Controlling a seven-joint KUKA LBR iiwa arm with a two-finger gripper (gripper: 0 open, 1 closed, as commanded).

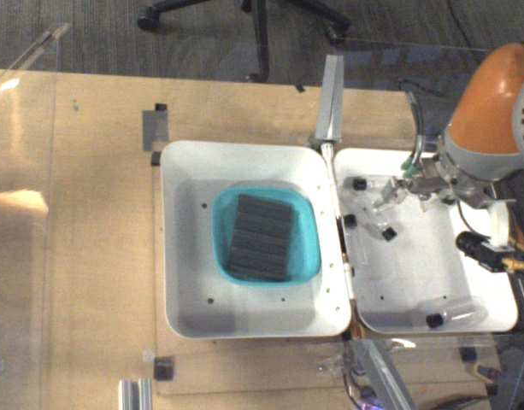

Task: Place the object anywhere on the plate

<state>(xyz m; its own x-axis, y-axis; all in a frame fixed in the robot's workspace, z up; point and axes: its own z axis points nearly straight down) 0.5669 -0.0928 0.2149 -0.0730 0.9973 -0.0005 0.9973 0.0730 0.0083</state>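
A dark grey ribbed block [262,236] lies flat on the teal square plate [306,259], which sits in the middle of the left white bin [185,254]. The block rests well inside the plate's rim, slightly tilted. My gripper [390,203] hangs over the upper part of the right white bin [415,272], well away from the block and the plate. Nothing shows in the gripper. The grey arm with its orange band [492,101] reaches in from the right.
A metal bar [330,101] stands at the seam between the two bins, at their far edge. Small black pieces [387,232] lie in the right bin. Cables and a black connector [477,250] hang at the right bin's right side. The wooden bench [73,254] stretches to the left.
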